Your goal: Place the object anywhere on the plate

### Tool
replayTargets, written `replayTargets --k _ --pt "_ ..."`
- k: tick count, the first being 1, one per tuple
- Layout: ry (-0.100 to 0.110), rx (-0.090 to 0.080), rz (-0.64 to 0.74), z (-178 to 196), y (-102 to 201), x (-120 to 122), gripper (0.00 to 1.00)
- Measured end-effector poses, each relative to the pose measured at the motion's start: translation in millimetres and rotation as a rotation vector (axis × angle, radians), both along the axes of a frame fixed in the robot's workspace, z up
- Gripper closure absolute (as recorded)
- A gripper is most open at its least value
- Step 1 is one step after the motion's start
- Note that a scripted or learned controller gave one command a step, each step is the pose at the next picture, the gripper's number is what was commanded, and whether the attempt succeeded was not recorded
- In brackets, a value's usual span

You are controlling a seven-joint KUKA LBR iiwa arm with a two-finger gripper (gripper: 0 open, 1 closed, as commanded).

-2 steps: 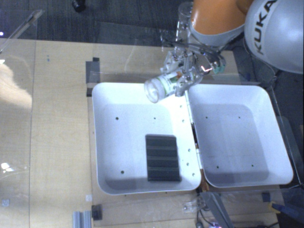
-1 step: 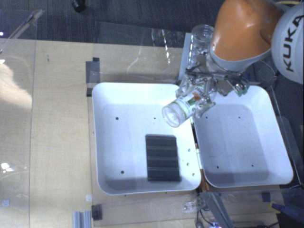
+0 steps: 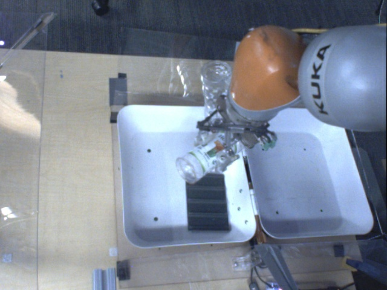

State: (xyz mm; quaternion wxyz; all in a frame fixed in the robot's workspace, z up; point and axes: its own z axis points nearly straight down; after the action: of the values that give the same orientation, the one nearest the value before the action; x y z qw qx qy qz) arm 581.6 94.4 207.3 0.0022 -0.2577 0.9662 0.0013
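Pincer point(image 3: 225, 151) grips clear plastic bottle point(image 3: 196, 164), tilted, over left white bin point(image 3: 136, 162), just above dark ribbed rectangular plate point(image 3: 208, 202).

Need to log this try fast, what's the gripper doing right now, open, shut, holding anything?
Gripper: over the left bin, at a clear plastic bottle; whether it grips the bottle cannot be told.

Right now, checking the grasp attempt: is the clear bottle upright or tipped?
Tipped: the clear bottle lies on its side in the left bin, beside the gripper.
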Motion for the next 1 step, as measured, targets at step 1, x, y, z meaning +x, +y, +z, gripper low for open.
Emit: replayTargets --k 1 --pt "-0.006 -0.001 0.175 29.4 -65.3 57.0 1.0"
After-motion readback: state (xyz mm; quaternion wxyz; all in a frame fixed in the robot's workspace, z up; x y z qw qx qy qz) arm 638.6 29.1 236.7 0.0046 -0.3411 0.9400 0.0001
